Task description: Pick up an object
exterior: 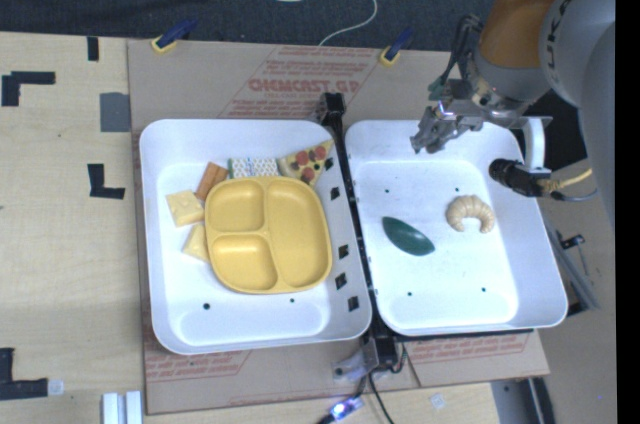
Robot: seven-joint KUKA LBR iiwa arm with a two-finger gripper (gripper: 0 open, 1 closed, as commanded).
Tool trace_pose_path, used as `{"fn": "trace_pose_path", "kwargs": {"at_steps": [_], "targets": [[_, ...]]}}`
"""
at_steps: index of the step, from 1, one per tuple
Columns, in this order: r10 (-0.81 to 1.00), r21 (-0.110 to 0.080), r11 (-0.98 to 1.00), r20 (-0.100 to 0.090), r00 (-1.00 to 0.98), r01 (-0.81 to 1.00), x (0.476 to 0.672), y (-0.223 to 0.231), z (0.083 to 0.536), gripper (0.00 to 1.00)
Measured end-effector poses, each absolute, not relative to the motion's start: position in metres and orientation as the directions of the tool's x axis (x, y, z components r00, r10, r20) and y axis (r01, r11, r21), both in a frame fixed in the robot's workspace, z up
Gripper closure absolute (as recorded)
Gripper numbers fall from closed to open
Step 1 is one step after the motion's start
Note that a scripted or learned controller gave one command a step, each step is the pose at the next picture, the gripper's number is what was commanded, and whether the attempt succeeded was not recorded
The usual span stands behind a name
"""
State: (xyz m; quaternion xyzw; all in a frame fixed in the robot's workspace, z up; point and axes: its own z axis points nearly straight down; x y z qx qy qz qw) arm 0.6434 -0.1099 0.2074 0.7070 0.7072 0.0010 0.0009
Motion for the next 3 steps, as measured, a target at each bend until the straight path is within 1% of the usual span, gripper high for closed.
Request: {"fn": "trace_pose_path", "kwargs": {"at_steps": [1,3], "targets": [[1.0,0.0,0.001,0.001,-0.001,1.0,0.644,-0.109,0.225,1.0],[1.0,-0.001,0.007,0.001,-0.007,1.0,0.643,-0.005,0.232,1.0]]}}
